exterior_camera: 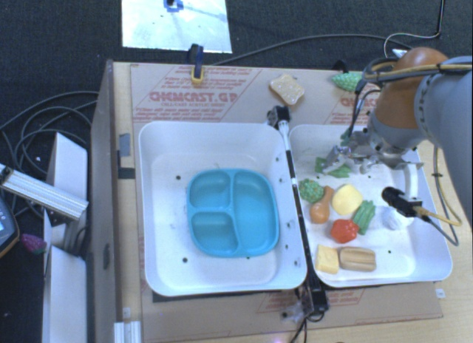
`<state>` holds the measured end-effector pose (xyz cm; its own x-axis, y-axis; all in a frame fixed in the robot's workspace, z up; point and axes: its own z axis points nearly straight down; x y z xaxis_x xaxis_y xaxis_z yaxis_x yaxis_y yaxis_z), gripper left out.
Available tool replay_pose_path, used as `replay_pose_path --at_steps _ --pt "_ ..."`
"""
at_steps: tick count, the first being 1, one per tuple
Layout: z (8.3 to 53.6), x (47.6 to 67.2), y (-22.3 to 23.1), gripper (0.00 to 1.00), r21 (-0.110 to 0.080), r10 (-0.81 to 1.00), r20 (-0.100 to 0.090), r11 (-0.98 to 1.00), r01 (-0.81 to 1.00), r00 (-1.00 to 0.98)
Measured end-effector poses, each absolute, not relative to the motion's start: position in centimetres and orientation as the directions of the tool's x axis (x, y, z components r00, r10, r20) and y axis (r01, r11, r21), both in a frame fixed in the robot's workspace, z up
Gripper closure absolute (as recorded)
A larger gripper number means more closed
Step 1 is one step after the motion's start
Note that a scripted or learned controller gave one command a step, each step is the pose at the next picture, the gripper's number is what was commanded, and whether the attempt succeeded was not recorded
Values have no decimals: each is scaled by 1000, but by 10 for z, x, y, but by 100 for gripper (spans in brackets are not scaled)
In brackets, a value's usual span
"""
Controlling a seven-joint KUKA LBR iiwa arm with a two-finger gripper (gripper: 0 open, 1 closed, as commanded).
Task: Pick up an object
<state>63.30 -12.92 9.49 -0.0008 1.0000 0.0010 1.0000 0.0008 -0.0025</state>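
Note:
My gripper point(346, 158) hangs low over the far left part of the right bin point(436, 260), reaching in from the right. A small green toy piece point(326, 164) lies right beside it, on its left; whether they touch is unclear. Nearer the front lie a green broccoli point(310, 189), an orange piece point(321, 209), a yellow lemon point(346, 199), a green pod point(363, 216), a red tomato point(344, 231), a yellow cheese block point(327, 259) and a tan bread loaf point(358, 259).
The left bin point(159, 186) holds a blue divided plate point(233, 212). Behind the bins, on the cardboard, lie a tan cracker point(287, 89) and a green leafy toy point(347, 80). A clamp point(278, 117) sits where the bins meet at the back.

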Motion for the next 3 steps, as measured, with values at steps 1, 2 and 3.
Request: replay_pose_path --at_steps 1,2,3 --pt "137 670 -153 0 4 1000 -1 4 1000 -4" --pt "108 611 -93 0 0 1000 1 5 1000 -5" --pt "93 588 -91 0 28 1000 -5 -1 1000 1"
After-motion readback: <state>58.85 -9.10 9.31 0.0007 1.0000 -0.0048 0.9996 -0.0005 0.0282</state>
